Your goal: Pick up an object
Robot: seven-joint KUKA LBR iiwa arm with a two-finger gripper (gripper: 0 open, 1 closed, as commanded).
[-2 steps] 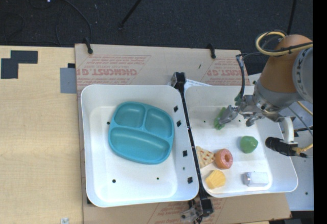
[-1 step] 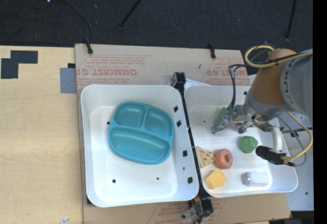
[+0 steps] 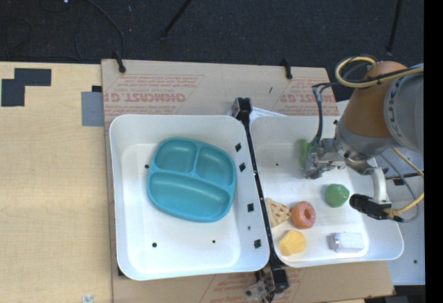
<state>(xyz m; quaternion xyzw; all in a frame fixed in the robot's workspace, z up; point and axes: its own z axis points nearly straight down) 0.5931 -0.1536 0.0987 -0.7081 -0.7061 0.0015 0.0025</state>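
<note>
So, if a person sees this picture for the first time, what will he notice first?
Probably the teal divided plate, lying alone in the left bin. Next, the grey arm with its orange band, reaching from the right over the right bin, where small toy foods lie, including a pink doughnut and a green ball.

Tool [image 3: 315,167] fingers too small to tell; green object [image 3: 303,151] partly hidden behind it.

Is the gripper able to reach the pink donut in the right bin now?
Probably yes. The donut lies uncovered below the gripper; the cracker and yellow piece sit close beside it, not over it.
</note>
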